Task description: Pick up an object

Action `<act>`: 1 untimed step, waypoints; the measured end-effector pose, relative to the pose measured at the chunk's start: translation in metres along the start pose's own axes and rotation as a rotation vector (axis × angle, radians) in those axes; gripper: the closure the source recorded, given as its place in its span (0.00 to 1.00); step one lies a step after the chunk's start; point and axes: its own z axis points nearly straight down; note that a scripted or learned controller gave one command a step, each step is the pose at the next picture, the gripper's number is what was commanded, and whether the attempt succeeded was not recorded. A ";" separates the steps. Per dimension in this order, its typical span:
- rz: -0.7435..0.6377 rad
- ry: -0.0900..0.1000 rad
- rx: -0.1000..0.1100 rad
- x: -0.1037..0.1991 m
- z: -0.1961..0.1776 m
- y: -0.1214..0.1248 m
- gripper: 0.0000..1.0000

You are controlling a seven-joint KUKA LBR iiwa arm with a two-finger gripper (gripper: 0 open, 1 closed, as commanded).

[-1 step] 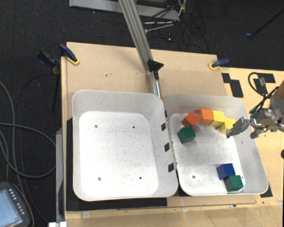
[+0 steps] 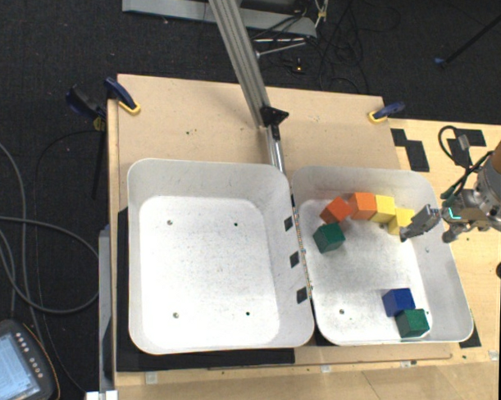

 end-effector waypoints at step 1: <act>0.002 0.002 0.007 -0.002 0.061 -0.008 0.00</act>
